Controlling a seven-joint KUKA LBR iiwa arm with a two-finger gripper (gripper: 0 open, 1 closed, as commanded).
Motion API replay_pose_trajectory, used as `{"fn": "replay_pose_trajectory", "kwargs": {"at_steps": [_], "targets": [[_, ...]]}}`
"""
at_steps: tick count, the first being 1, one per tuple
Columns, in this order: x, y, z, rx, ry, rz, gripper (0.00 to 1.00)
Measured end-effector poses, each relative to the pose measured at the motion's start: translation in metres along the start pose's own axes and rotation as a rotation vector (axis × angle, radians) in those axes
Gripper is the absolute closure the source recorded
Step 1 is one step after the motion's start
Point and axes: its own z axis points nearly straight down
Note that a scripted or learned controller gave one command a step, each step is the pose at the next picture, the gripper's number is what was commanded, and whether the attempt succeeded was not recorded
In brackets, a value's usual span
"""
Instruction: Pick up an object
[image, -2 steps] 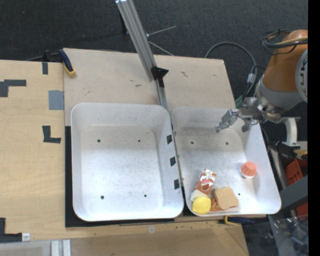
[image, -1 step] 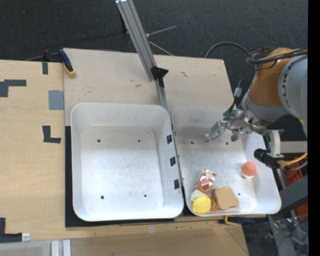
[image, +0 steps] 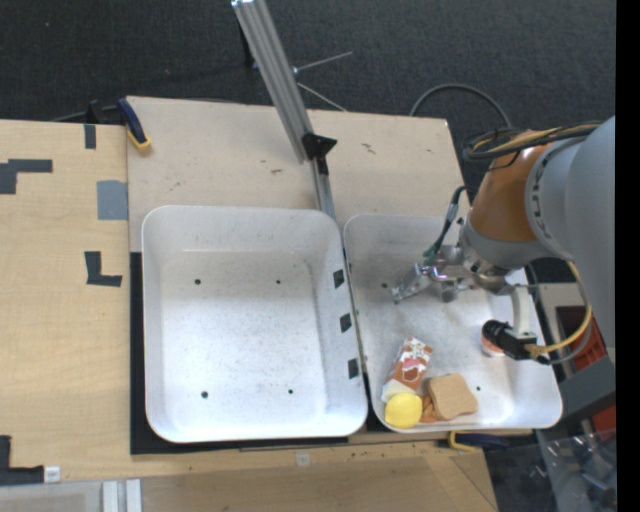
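My gripper (image: 405, 289) reaches into the right bin (image: 375, 245) from the right and hangs over its bare middle floor, with nothing visible between its fingers. Below it, near the bin's front edge, a small red and white packet (image: 411, 360) lies above a yellow ball (image: 403, 410). A tan bread-like slice (image: 452, 396) rests just right of the ball. A small orange and white object (image: 490, 343) sits at the bin's right side, partly behind a black cable piece.
The left bin (image: 240, 320) stands beside the right one, with a raised divider wall (image: 345, 310) between them. A slanted metal rail (image: 285, 90) crosses above the bins' far edge. The grey and orange arm (image: 520, 200) fills the right side.
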Motion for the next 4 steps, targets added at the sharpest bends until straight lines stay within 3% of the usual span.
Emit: {"fn": "replay_pose_trajectory", "kwargs": {"at_steps": [1, 4], "targets": [[0.000, 0.002, -0.014, -0.006, -0.001, -0.001, 1.00], [-0.002, 0.005, -0.146, -0.012, -0.002, 0.000, 1.00]]}}
